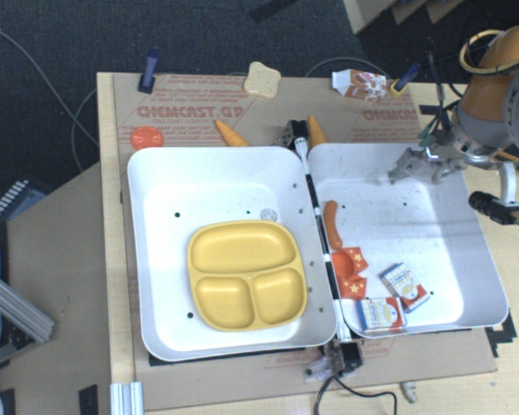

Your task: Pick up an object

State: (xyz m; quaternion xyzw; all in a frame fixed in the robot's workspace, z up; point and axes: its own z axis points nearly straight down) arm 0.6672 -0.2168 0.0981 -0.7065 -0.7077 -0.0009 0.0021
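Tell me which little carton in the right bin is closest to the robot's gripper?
The upper small carton, lying tilted, is closest to the gripper. The other carton sits lower, by the bin's front edge.

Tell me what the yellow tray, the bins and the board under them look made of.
Yellow tray: likely moulded plastic, matte, with rounded compartments. Bins: thin white plastic, smooth with a slight sheen. Board: probably cardboard, dull brown with red printed lettering.
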